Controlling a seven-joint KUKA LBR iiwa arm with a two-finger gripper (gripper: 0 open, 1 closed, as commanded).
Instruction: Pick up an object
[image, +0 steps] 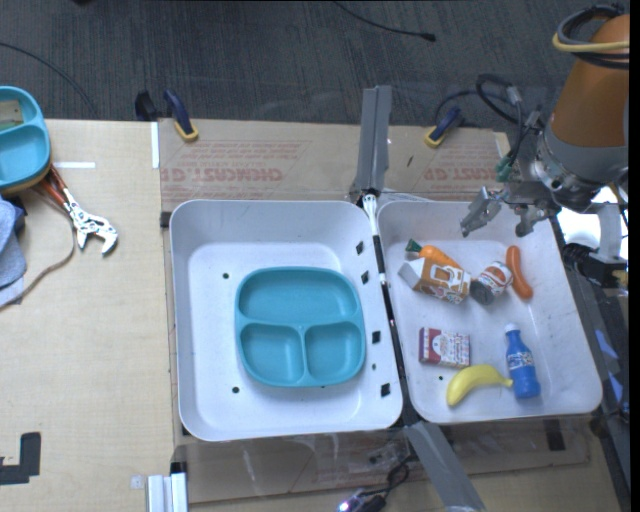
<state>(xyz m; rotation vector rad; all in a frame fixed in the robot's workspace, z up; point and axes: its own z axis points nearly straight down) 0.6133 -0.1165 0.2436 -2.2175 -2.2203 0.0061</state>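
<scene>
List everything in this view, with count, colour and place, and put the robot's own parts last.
left bin: 1, white, middle of the bench
right bin: 1, white, beside the left bin
divided plate: 1, teal, in the left bin
carton: 1, orange and white, upper part of the right bin
can: 1, white and brown, lying by the carton
sausage: 1, orange-red, right of the can
small box: 1, red and white, lower part of the right bin
banana: 1, yellow, near the right bin's front edge
bottle: 1, blue, lying right of the banana
wrench: 1, silver, on the bench at left
gripper: 1, grey, over the right bin's upper edge; jaws apart, holding nothing
</scene>
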